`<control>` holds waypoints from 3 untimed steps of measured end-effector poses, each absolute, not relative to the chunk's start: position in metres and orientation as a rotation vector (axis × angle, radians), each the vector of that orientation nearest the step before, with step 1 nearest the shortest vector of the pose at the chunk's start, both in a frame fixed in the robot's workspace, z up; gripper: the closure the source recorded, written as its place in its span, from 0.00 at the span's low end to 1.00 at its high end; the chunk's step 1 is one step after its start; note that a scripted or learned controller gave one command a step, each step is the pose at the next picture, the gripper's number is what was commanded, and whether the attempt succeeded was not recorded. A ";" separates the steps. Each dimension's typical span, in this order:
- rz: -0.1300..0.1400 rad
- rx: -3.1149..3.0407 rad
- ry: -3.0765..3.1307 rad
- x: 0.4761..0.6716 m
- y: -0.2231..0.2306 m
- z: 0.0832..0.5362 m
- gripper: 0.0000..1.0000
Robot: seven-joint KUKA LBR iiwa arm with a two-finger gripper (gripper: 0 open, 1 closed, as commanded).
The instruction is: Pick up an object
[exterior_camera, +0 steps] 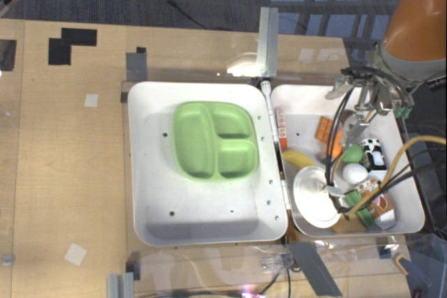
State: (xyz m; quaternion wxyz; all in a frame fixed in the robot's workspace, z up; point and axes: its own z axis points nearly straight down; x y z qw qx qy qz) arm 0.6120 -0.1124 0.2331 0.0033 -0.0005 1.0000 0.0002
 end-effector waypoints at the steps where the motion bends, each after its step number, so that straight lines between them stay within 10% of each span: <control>1: 0.001 -0.002 3.139 0.629 -0.136 0.139 0.00; 2: -0.003 -0.034 3.124 0.644 -0.116 0.091 0.00; 3: -0.004 0.023 3.121 0.610 -0.112 0.091 0.00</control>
